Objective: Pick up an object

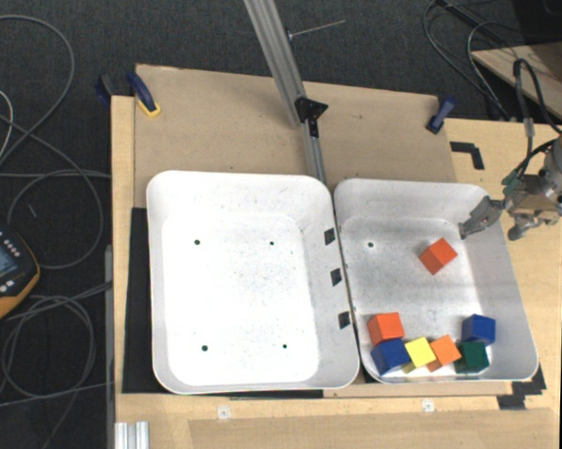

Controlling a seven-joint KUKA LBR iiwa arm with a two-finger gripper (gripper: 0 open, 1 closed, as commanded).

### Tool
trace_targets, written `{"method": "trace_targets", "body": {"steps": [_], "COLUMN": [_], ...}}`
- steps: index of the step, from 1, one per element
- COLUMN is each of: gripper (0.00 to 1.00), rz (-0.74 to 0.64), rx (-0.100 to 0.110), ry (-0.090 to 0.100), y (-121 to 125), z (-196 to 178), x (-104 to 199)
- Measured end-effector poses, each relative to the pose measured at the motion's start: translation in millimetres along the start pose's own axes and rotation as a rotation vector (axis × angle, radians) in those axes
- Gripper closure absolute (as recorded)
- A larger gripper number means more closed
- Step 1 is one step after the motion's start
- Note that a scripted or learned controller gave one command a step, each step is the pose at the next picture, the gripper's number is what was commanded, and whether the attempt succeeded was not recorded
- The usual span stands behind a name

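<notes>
While my gripper [498, 223] hangs spread open and holding nothing above the far right rim of the right bin [500, 273], I judge I am at the approach step, with no object picked up yet. The lone orange cube [437, 256] lies apart in the bin's middle with open floor all round, so the next move calls for swinging left and descending over it. The cluster at the near wall, blue cube [478, 328], yellow cube [419, 351] and neighbours, sits packed tight, leaving little finger room.
</notes>
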State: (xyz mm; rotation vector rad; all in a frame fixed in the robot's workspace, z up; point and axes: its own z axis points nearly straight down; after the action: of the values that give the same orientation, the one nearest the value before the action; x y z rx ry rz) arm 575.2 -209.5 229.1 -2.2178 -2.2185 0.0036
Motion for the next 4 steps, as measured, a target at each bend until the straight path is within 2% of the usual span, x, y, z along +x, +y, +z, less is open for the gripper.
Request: {"method": "trace_targets", "body": {"steps": [2, 3, 4], "gripper": [0.0, 1.0, 1.0], "rz": [0.0, 0.0, -0.001], "rx": [0.001, -0.007, -0.012], "ry": [0.0, -0.002, -0.004], "y": [2, 4, 13], "z": [86, 72, 22], "x": [-3, -4, -8]}}
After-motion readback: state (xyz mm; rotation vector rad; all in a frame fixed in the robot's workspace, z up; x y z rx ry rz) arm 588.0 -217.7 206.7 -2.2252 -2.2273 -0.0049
